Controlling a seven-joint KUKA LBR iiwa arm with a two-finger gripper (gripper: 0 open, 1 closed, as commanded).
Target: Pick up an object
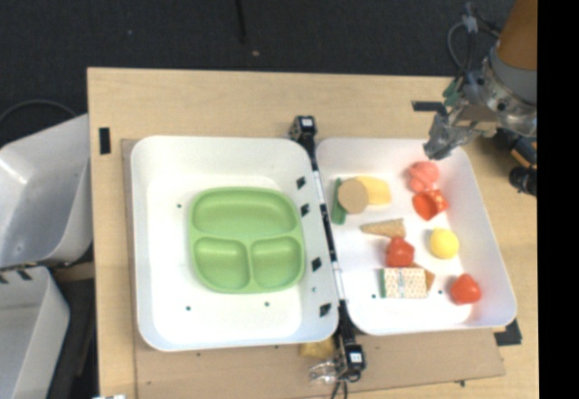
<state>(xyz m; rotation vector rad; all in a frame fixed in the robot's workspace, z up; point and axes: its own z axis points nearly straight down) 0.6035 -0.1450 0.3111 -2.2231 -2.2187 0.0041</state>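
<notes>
Your gripper point(438, 149) hangs over the far edge of the right bin point(493, 234), just beyond the pink toy point(422, 175); whether it is open I cannot tell. Bring it down squarely over that toy, clear of the red piece point(429, 203) just nearer

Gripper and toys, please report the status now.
Gripper above right bin's far edge, holding nothing visible. Pink toy nearest. Nothing in the way.
</notes>
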